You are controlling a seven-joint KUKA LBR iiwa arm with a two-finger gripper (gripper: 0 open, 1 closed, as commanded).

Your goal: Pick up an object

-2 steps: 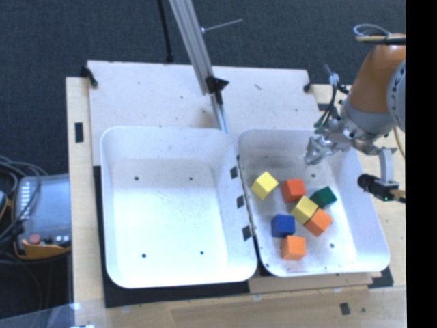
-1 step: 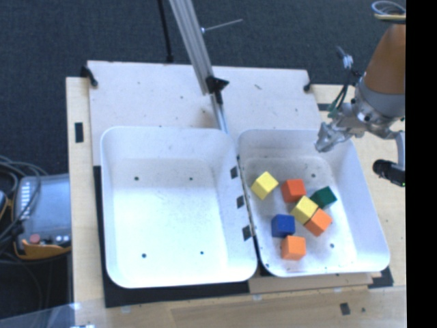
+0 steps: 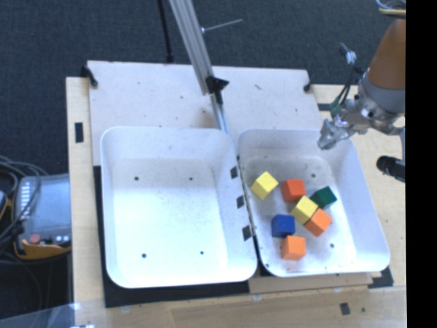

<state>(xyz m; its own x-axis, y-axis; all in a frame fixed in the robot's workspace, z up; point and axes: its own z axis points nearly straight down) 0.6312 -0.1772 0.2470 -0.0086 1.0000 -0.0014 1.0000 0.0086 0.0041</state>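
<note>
Mostly small bright blocks (image 3: pixel 293 210), clustered.

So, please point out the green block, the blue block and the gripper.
green block (image 3: pixel 324 196): camera view, on its top face.
blue block (image 3: pixel 283 225): camera view, on its top face.
gripper (image 3: pixel 328 140): camera view, at its fingertips, over the right bin's far corner.

Two bins were set side by side on the bench (image 3: pixel 78 183). In the right bin (image 3: pixel 362 210) a cluster of blocks (image 3: pixel 295 214) was gathered; the gripper (image 3: pixel 329 137) was placed above its far rim.
</note>
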